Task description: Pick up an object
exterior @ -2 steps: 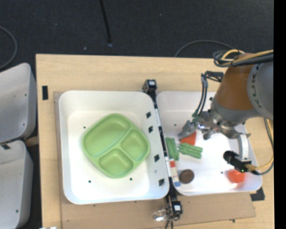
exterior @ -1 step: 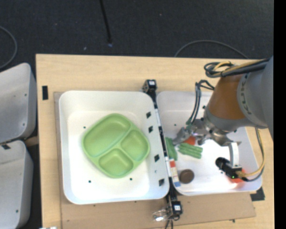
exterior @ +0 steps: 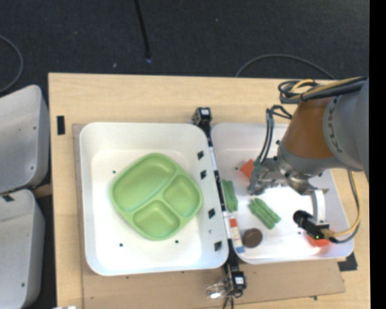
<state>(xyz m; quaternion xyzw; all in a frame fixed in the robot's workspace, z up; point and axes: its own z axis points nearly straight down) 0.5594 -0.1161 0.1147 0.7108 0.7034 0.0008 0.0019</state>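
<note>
A dark carpeted floor [exterior: 180, 24] with thin cables lying across it is seen behind a pale wooden bench [exterior: 135, 98], on which two shallow white bins are set side by side. In the left bin [exterior: 96, 250], a light green divided plate [exterior: 156, 196] with three compartments is laid near the middle, tilted at an angle to the bin walls. In the right bin [exterior: 283, 253], several small things are scattered. A dark green ridged block [exterior: 264, 212] is found near the middle of the floor, lying at a slant. A narrow green piece [exterior: 229, 195] is placed along the left wall, just beside the divider between the bins. A round brown object [exterior: 251, 238] is located near the front left corner, and an orange object [exterior: 246, 168] is partly seen toward the back, close to the arm.

The grey arm [exterior: 338, 124] with its orange band is extended in from the right over the right bin. The gripper [exterior: 258, 184] is lowered just above the dark green ridged block and beside the orange object. Whether its jaws are open or closed cannot be told, and nothing is seen held between them.
</note>
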